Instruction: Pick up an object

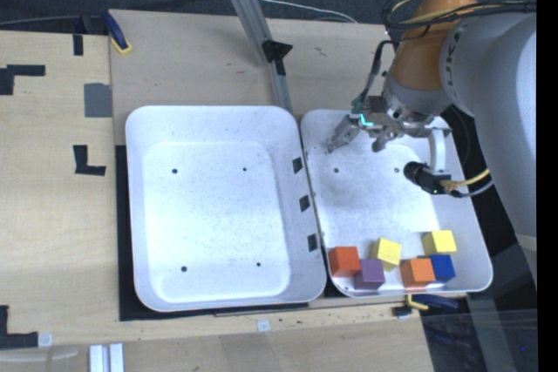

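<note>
Several small blocks lie along the near end of the right bin [349, 187]: an orange block [344, 260], a purple block [370, 273], a yellow block [388, 251], a second orange block [418, 271], a blue block [442, 267] and another yellow block [439, 241]. My gripper [358, 139] hangs over the far end of that bin, well away from the blocks. Its two fingers are spread apart, one pointing left and one down, with nothing between them.
The left bin [139, 187] stands beside the right one, with black clips along the shared edge. A slanted metal post [248, 4] rises behind the bins. A cable and black connector [423, 177] hang off the wrist over the right bin.
</note>
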Available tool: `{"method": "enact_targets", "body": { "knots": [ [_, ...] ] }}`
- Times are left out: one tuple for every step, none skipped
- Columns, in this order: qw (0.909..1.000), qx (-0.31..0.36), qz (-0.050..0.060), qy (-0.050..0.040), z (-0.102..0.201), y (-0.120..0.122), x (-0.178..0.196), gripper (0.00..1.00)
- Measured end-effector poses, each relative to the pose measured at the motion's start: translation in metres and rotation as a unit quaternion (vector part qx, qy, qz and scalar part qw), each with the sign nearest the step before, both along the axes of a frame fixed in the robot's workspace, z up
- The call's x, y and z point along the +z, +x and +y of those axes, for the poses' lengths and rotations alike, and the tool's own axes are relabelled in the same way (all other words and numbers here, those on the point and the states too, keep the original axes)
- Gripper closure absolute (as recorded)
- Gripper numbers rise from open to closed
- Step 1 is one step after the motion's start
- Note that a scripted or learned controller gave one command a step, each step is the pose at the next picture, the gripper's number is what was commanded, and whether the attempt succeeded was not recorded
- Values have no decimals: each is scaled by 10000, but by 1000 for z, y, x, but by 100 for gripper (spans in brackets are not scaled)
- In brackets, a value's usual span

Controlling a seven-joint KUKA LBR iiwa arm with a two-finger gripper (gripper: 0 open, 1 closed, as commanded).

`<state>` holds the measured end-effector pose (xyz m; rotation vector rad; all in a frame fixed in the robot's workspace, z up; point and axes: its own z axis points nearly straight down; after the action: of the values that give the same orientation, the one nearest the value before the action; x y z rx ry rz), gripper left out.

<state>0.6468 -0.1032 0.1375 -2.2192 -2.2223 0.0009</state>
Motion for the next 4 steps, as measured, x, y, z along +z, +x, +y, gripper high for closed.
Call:
{"method": "enact_targets", "body": {
  "knots": [
    [10000, 0, 1, 0, 0, 0, 0, 0],
    [10000, 0, 1, 1, 0, 0, 0, 0],
    [10000, -1, 0, 2, 0, 0, 0, 0],
    [10000, 5, -7, 9, 25, -70, 58, 0]
  ]
}}
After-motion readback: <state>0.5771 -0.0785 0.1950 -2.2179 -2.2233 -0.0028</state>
